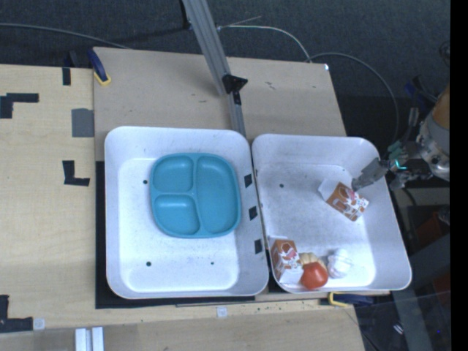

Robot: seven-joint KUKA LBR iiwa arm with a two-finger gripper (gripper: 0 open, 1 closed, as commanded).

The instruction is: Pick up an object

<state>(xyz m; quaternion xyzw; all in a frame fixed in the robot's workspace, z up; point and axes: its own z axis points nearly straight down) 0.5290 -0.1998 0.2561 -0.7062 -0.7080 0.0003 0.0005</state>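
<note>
Reaching in from the right, the grey two-finger gripper (363,178) hangs low over the right-hand shallow white bin (307,151), its dark tip just at the upper edge of a small brown-and-white carton (344,199) that lies flat and tilted near the bin's right wall. From where I stand I cannot tell how the tip is set or whether it touches the carton; nothing shows held in it. The carton's printing is too small and blurred to read, and no brand can be made out. Along that bin's near edge sits a little cluster: a second brown-and-white printed packet (284,255), equally illegible, a round red tomato-like ball (314,276) just beside it, and a crumpled white object (339,262) touching the ball's right side. The left-hand shallow white bin (124,218) holds a turquoise plastic plate with three compartments (196,195), lying flat toward the far side, well apart from the arm.
</note>
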